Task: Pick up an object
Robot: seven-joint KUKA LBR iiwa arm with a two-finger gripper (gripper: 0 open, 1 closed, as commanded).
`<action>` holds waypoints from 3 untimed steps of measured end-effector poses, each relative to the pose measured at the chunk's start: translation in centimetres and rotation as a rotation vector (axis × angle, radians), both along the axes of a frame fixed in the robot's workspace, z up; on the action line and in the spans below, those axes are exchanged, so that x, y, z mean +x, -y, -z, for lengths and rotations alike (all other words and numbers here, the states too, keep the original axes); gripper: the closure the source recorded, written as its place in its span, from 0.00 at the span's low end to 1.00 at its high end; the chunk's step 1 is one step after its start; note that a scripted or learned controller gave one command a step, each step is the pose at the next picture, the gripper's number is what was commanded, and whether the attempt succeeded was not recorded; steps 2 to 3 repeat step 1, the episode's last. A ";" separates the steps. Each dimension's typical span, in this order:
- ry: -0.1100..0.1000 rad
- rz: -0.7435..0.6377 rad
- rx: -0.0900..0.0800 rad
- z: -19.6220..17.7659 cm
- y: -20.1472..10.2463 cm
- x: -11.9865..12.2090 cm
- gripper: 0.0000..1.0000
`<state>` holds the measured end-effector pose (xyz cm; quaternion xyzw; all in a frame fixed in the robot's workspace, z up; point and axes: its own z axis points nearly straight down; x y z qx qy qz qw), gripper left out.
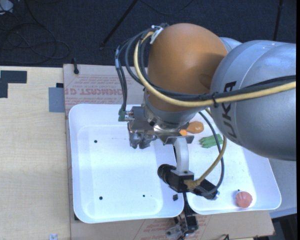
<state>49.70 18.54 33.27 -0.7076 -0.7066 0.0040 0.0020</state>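
The jaws hang over the left bin's (85, 149) far right corner; I cannot tell if they are open. The nearest object, an orange piece (195, 128), lies across the divide by the right bin's (272, 196) far edge.

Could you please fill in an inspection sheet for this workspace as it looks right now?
Surface: left bin and right bin, both white, side by side on a cardboard sheet.
Job's things: orange object, green object and pink ball, all in the right bin.
Clutter: nothing seen.
Grippers: gripper low over the left bin, near its right wall.
Cables: cable bundle loops round the arm's orange band; loose cables on the dark floor behind.
Surroundings: pale bench top with dark patches at left.
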 end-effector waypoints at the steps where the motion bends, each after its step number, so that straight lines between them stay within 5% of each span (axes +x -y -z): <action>1: 0.001 0.002 0.000 2.8 5.9 -2.3 1.00; 3: 0.001 0.002 0.000 2.8 5.9 -2.3 1.00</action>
